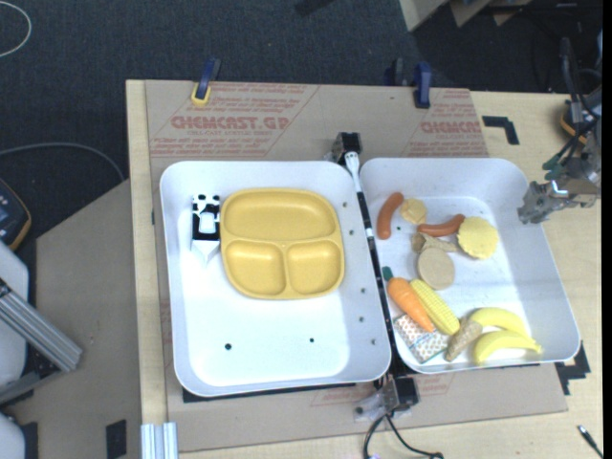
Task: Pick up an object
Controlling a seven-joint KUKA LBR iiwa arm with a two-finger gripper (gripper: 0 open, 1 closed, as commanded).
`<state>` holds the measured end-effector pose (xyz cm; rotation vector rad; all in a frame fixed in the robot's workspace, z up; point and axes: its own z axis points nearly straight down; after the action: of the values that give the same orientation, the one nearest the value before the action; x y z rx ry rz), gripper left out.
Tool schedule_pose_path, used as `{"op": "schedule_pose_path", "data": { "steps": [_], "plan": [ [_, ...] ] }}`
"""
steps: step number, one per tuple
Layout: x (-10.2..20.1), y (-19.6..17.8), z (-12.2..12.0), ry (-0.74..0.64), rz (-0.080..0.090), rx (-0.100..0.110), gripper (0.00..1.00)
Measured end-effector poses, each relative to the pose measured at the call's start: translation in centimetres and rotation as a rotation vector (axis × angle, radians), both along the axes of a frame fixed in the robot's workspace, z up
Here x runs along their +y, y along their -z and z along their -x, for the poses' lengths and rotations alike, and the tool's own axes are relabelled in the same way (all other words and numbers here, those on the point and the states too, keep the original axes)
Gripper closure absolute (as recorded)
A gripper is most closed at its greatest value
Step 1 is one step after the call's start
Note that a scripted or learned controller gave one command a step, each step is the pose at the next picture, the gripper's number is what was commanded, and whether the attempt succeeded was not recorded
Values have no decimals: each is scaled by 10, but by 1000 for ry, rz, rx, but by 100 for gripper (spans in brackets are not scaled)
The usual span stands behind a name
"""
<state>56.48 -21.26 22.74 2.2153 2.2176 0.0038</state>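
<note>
The right bin (pixel 535 285) holds several toy foods. A red sausage (pixel 387 214) and a second sausage (pixel 442 226) lie at the back, beside a yellow round piece (pixel 478 237) and a tan disc (pixel 437 268). A carrot (pixel 409 301) and a corn cob (pixel 434 306) lie side by side at the left wall. Two bananas (pixel 502 338) lie at the front right. My gripper (pixel 543 202) hangs over the bin's far right rim, apart from all the foods, with nothing seen in it.
The left bin (pixel 191 333) carries a yellow divided plate (pixel 282 242) and a small black-and-white item (pixel 206 220). A checkered wafer (pixel 419 338) and a tan knobbly piece (pixel 463 338) lie at the right bin's front. Clamps (pixel 203 84) grip the board's back edge.
</note>
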Motion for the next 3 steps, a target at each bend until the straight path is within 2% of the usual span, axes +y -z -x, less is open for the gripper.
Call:
{"op": "schedule_pose_path", "data": {
  "steps": [2, 3],
  "plan": [
    [109, 12, -29, -5, -5, 8, 100],
    [162, 20, -32, -5, -6, 10, 100]
  ]
}}
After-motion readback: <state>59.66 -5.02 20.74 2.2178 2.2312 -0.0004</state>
